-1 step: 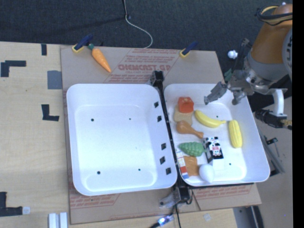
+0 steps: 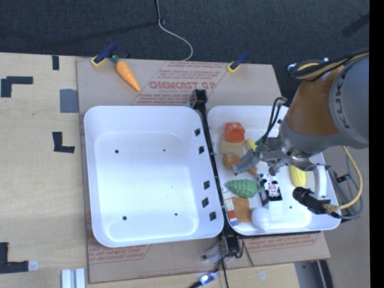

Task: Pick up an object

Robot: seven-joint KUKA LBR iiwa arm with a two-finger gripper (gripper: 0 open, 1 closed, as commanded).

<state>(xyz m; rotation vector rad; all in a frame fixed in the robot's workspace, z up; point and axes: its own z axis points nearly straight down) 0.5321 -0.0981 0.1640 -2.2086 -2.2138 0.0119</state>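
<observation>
The right bin holds several small objects. An orange-capped bottle lies near its left wall, with a green ridged toy below it. Further down are an orange block and a white rounded piece. A yellow item and a small black, white and red item lie toward the right. My gripper hangs over the bin between the bottle and the green toy. It is open, with nothing between its fingers. The arm's body hides the bin's upper right part.
The left bin sits beside the right one, with a black divider between them. An orange carrot toy lies on the cardboard behind the bins. A black cable end hangs over the right bin's lower right.
</observation>
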